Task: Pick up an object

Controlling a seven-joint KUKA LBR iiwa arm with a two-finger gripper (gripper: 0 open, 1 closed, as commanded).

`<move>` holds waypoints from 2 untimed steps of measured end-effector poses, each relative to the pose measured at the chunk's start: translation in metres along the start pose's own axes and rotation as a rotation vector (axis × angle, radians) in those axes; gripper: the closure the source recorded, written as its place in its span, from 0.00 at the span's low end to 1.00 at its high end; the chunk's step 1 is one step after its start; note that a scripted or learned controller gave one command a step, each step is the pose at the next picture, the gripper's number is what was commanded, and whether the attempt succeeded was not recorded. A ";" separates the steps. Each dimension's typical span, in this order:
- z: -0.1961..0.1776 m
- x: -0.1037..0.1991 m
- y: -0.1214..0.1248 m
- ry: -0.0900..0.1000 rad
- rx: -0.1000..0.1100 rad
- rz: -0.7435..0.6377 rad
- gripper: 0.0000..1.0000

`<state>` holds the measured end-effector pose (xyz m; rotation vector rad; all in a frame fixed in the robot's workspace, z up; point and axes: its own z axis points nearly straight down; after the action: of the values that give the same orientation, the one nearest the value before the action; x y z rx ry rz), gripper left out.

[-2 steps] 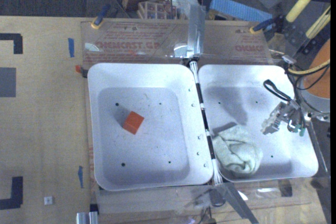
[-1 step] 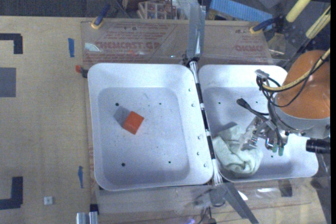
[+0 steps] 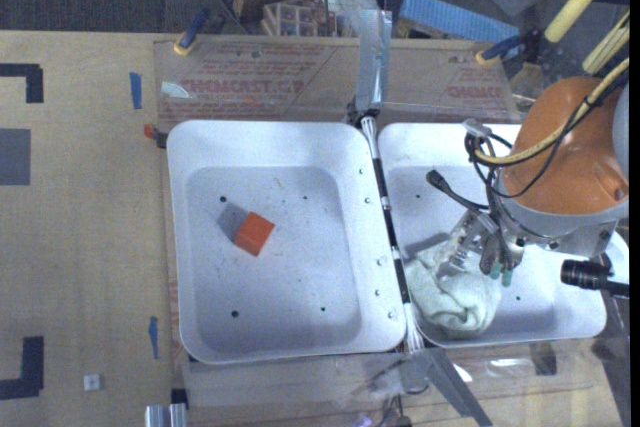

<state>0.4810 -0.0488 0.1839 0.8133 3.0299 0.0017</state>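
A small orange block (image 3: pixel 254 234) lies in the left bin (image 3: pixel 200 155), left of its middle, with a dark shadow beside it. A crumpled pale green-white cloth (image 3: pixel 452 295) lies at the front left of the right bin (image 3: pixel 420 150). My gripper (image 3: pixel 470 255) hangs low over the right bin, right above the cloth's upper edge, and seems to touch it. The grey arm with its orange band (image 3: pixel 570 150) covers the right bin's right half.
A metal divider (image 3: pixel 385 215) runs between the two bins. Cardboard sheets (image 3: pixel 260 85) lie behind the bins. A box and clutter stand at the back of the bench. Yellow cables loop around the wrist.
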 end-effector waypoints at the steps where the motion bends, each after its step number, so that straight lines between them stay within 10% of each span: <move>1: 0.000 0.008 0.013 0.002 0.000 -0.187 1.00; 2: 0.000 0.025 0.044 0.002 -0.001 -0.631 1.00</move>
<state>0.4811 0.0021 0.1841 -0.1670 3.1340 0.0024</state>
